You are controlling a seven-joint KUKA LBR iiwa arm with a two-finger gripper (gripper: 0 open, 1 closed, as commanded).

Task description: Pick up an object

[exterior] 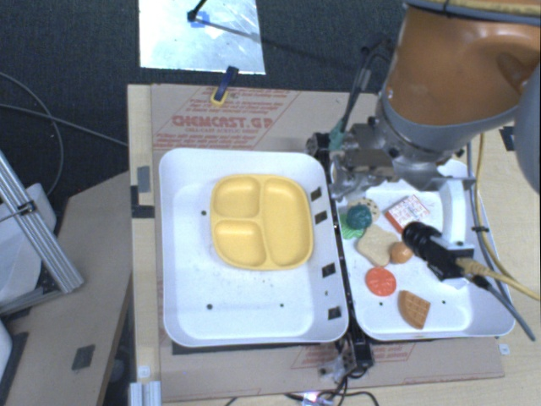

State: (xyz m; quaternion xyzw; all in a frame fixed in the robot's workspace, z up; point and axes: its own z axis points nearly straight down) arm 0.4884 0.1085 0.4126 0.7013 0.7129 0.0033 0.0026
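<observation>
gripper (pixel 365 189) over the right bin (pixel 486 311); grip state can't be told.
left of it, a smooth yellow three-compartment plate (pixel 260 221) lies in the left bin (pixel 182 303).

Red print on the cardboard sheet (pixel 254 112) under the bins reads approx. "CHEMCAST G P", w/ smaller lines above and below too blurred to read. More red print on the cardboard's front edge, illegible. Small red-and-white card (pixel 407 211) in the right bin (pixel 482 307) carries marks, too small to make out.
</observation>
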